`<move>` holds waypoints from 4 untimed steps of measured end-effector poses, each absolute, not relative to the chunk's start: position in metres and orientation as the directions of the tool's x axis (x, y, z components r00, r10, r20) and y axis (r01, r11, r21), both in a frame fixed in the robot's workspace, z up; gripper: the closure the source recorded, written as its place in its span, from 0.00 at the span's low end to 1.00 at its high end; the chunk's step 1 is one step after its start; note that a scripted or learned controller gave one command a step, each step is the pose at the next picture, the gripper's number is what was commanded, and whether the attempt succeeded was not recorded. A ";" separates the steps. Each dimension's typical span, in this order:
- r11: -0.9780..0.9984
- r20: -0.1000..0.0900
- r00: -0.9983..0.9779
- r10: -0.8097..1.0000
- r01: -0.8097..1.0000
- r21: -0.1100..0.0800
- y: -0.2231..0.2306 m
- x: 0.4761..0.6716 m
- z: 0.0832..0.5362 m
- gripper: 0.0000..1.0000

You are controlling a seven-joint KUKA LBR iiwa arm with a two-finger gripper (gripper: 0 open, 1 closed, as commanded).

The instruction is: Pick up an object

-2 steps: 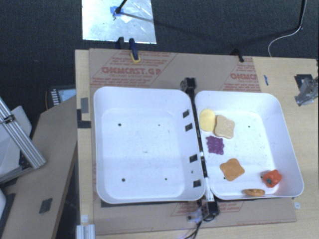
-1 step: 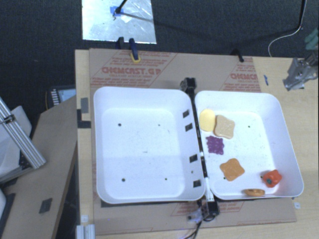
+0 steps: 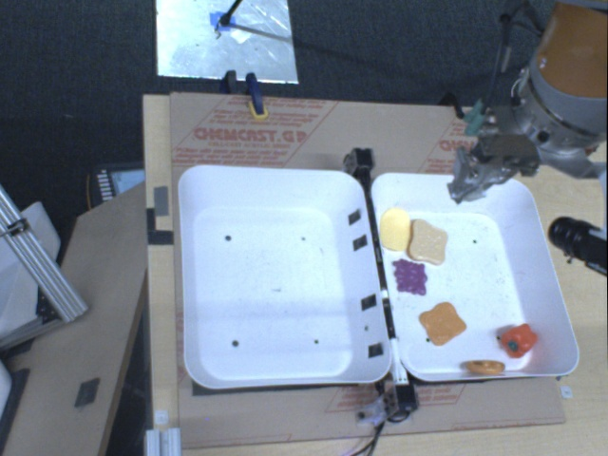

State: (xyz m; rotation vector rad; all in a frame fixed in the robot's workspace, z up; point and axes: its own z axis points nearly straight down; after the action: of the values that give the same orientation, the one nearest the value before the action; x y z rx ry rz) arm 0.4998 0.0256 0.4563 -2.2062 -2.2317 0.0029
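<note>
Pincer (image 3: 467,190) is hovering over right bin (image 3: 541,255) far rim, nothing btwn fingers; opening width unclear. Nearest target, toast slice (image 3: 428,242), is touching yellow piece (image 3: 395,228). Risk: descent is likely clipping rim, or grabbing both items.

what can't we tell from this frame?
- Tool: fingers too small and dark to read, seen against the right bin rim.
- Arm: cut off by the top and right edges.
- Orange piece at the bin's front wall: too small to identify.
</note>
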 end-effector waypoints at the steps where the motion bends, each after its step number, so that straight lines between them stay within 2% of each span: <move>1: 0.012 0.003 -0.012 1.000 1.000 0.005 0.097 0.486 0.488 1.00; 2: 0.012 0.004 -0.012 1.000 1.000 0.004 0.176 0.486 0.512 1.00; 3: 0.010 0.004 -0.010 1.000 1.000 0.004 0.238 0.495 0.536 1.00; 4: 0.003 0.002 -0.003 1.000 1.000 0.001 0.235 0.495 0.535 0.00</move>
State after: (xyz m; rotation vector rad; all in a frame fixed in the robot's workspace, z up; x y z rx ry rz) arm 0.4947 0.2346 0.5350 -2.2176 -2.2250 -0.0036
